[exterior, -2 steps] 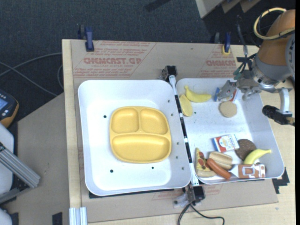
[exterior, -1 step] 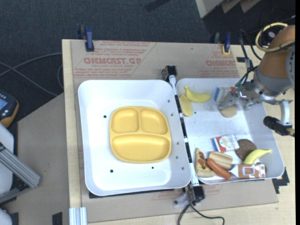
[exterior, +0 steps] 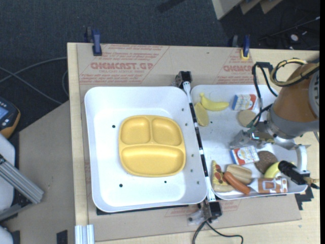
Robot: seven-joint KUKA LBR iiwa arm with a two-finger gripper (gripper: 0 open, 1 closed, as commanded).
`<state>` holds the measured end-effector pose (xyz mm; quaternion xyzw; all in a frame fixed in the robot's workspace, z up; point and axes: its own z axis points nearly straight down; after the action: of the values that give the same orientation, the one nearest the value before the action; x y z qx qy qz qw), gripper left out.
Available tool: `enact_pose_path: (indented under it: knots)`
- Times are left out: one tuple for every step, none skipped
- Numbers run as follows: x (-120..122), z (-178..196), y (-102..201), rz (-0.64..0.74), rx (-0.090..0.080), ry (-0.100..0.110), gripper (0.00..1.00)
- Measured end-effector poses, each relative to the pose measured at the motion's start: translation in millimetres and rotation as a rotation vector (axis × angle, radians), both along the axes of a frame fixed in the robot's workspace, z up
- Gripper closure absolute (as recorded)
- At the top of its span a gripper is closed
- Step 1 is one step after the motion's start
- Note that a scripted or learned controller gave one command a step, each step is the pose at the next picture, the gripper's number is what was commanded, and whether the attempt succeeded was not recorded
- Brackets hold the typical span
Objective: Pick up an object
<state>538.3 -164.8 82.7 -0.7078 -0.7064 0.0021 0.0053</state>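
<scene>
lighting: pretty even, bright overhead | glare: white bins [exterior: 101,136] nearly blown out, soft sheen on the yellow tray [exterior: 151,145] | shadows: short and soft | focus: kinda soft overall, small food items mushy | floor: dark, dim corners

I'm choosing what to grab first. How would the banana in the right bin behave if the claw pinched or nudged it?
The banana looks like a smooth, glossy toy, so it is probably stiff, light and a bit slippery. Its curve suggests it would spin rather than roll when pushed. It lies near the bin wall, so it may jam there.
</scene>
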Motion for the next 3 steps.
enact_pose_path:
  knots:
    - [133.6, 4.3, -29.5, 0.007, -0.009, -0.020, 0.00]
    - [97.0, 2.1, -9.3, 0.002, -0.003, -0.007, 0.00]
    - [99.1, 13.0, -9.8, 0.003, -0.005, -0.012, 1.00]
